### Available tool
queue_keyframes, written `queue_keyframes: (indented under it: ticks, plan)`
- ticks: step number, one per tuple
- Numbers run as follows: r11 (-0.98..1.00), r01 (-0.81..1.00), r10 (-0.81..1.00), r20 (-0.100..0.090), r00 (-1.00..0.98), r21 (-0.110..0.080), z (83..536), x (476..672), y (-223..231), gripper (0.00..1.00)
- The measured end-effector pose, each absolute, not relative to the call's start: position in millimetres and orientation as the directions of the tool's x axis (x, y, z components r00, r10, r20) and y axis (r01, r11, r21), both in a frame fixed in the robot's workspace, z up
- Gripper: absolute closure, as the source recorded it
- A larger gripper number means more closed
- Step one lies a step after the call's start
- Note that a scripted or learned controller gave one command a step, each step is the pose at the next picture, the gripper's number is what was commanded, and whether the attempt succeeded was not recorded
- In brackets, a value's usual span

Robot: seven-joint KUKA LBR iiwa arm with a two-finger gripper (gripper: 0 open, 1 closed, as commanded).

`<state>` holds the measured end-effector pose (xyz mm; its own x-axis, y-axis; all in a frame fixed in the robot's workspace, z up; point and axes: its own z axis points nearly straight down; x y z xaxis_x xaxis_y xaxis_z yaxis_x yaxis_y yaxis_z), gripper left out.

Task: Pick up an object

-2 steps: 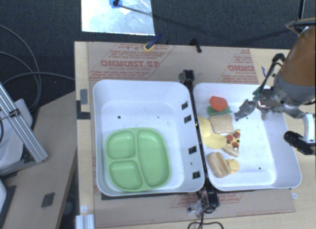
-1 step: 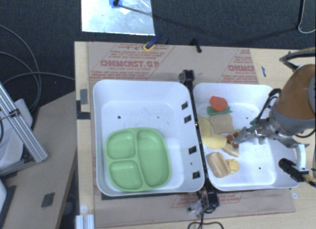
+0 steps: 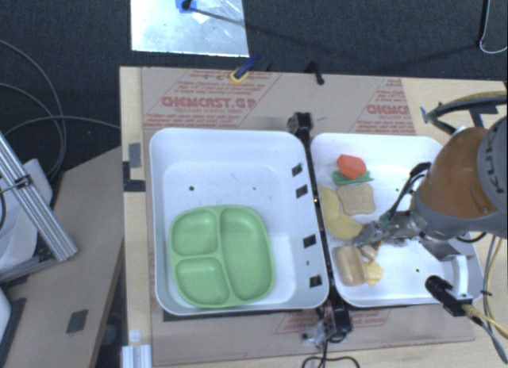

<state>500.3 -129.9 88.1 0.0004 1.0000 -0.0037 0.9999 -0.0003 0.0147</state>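
Two shallow white plastic bins sit side by side on the tabletop [image 3: 198, 93], which is lined with printed cardboard. Left bin [image 3: 230, 148] holds a pale green three-compartment plastic tray [image 3: 222, 257], lying flat toward the near left corner. Right bin [image 3: 413, 279] holds the small items, all clustered along its left side.

Grey arm with orange band [image 3: 468, 176] enters from the right, over the right bin. End effector [image 3: 375, 234] points left and down into the item cluster. Its tip is at or just above the yellow flat rounded piece [image 3: 343, 222], at that piece's right edge; contact cannot be confirmed. Just below the tip: a tan loaf-shaped block [image 3: 349, 265] with a small pale yellow lump [image 3: 372, 273] touching its right side. Just above the tip: a tan square slice, bread-like [image 3: 356, 198]. Farther up, a red rounded object with a green leafy base [image 3: 351, 167], touching or nearly touching the slice's top edge.

Whether the end effector is spread or pressed together cannot be told; the tip is small, dark and blurred against the items. Nothing is visibly lifted. Arm body is cut off at the right edge and hides part of the right bin's far right wall.
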Motion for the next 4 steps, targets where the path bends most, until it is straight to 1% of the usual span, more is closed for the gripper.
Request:
queue_keyframes:
  ticks: [1,2,3,4]
  plan:
    - [0.011,1.000,1.000,0.002,-0.011,0.007,189,487.5,-47,0.00]
    - [-0.010,1.000,1.000,-0.009,0.010,0.009,243,486.4,-178,0.00]
    - [0.007,1.000,1.000,0.004,-0.007,-0.003,78,489.3,-106,0.00]
    - [-0.004,1.000,1.000,-0.009,0.004,0.011,154,529.2,-213,0.00]
